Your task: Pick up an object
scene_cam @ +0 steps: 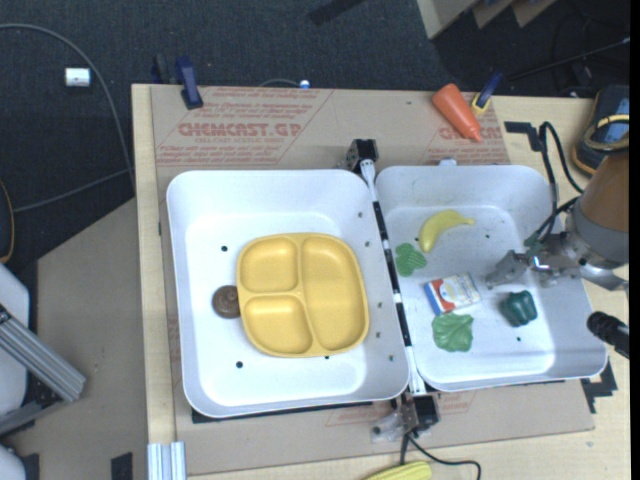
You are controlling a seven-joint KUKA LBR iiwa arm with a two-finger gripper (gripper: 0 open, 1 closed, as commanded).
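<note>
The claw (pixel 515 266) hung low inside the right bin (pixel 480 363), reaching in from its outer wall; whether it was open or closed could not be told. Just below it lay a dark green pepper (pixel 519 308), probably the likeliest pick; a small carton (pixel 453 292) and a banana (pixel 442 228) lay farther inward, loosely spaced, leaving room to descend.

A grey robot arm with an orange band above its wrist reaches in from the right edge of the view, its forearm cut off by the frame. At its end, the metal claw (pixel 508 267) points leftward and hangs low. The claw's tips look small and blurred, so their spacing cannot be made out.
</note>
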